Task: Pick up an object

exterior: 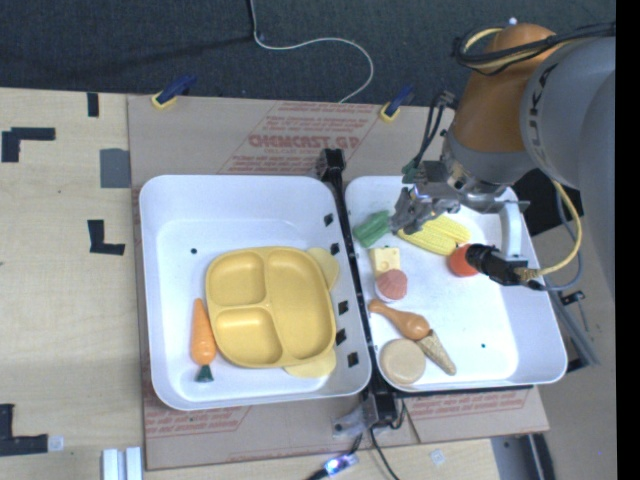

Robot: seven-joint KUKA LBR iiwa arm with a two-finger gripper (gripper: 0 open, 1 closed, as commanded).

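Arm (530, 88): grey, orange band, enters from the right, wrist above the far-left part of the right bin.

Left bin (170, 218): yellow divided tray (270, 303); orange carrot (202, 336) just beside the tray's left edge.

Right bin (520, 353): corn cob (440, 234), green piece (372, 229), yellow cube (386, 259), pink disc (393, 285), red-orange piece (461, 260), brown drumstick-shaped piece (400, 318), cone (437, 353), tan round piece (403, 361).

Gripper (413, 211): low over the bin's far-left part. Fingers blurred against the clutter; cannot tell whether apart or together. Nothing seen between them.

Judgement: the likeliest target is the corn cob. It lies just right of the gripper and a little nearer the camera, seemingly touching or almost so. Long axis runs left-right with a slight slant. The green piece sits just left. A grasp probably needs the fingers across the cob's short width.
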